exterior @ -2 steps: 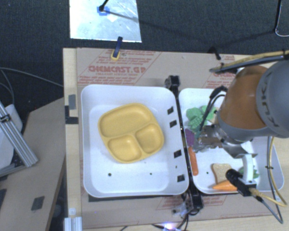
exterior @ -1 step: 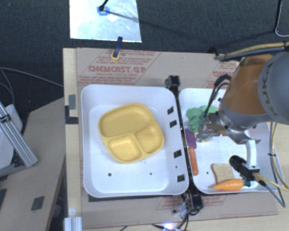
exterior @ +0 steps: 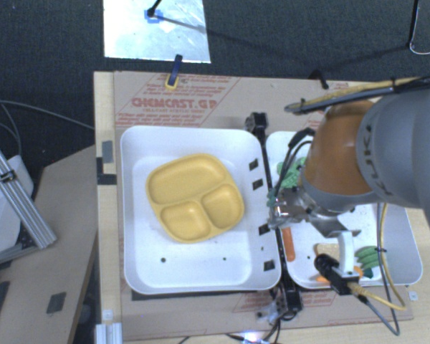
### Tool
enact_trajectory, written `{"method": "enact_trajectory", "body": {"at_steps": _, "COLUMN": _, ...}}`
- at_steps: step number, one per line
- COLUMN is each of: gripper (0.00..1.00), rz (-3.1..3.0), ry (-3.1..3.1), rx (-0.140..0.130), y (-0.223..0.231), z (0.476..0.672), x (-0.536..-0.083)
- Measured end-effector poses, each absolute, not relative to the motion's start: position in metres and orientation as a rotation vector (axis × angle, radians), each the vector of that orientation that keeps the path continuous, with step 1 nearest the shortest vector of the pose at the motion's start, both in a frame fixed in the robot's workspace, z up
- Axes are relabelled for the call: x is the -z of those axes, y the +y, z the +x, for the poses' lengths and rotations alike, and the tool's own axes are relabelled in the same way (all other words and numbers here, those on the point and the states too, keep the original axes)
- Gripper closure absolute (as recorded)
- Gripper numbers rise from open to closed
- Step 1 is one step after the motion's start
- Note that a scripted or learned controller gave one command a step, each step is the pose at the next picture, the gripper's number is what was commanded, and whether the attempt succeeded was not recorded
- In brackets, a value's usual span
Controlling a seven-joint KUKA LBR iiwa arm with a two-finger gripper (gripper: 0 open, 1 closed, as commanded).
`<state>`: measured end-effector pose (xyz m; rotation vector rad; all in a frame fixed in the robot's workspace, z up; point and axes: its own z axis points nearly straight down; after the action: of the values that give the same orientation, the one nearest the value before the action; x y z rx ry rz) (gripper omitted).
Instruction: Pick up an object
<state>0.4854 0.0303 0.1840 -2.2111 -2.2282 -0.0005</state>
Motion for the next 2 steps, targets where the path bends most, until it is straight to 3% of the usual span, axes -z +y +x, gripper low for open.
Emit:
{"method": "enact_trajectory", "body": {"at_steps": 1, "gripper": 1.0, "rz": -2.218, "ry": -2.235, "rx": 0.015, "y": 0.044, "z": 0.488, "x": -0.292}}
{"method": "enact_trajectory", "body": {"at_steps": 2, "gripper": 1.0, "rz": -2.225, "ry": -2.223, "rx": 0.004, "y": 0.013, "z": 0.497, "x": -0.311}}
